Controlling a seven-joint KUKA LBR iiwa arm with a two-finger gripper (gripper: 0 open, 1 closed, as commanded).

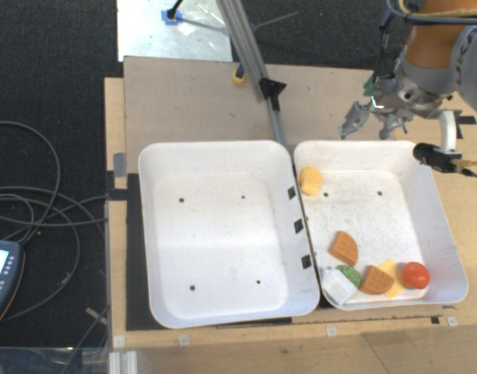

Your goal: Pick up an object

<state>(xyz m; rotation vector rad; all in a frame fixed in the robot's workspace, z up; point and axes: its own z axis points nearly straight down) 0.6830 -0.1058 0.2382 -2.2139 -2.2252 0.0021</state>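
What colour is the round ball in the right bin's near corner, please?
Red; the ball shows best in the camera view.

We saw a tan bench (184,100) bearing two white bins (223,232) side by side, below the gripper (371,121).

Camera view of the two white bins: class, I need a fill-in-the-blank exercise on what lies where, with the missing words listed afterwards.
1. The red tomato lies in the ____ bin's near corner.
2. The gripper hangs above the bench beyond the right bin, holding ____.
3. The yellow piece lies alone against the wall the right bin shares with the ____ bin.
4. The waffle-like orange piece lies ____ the yellow piece and the tomato.

Missing words: right; nothing; left; between
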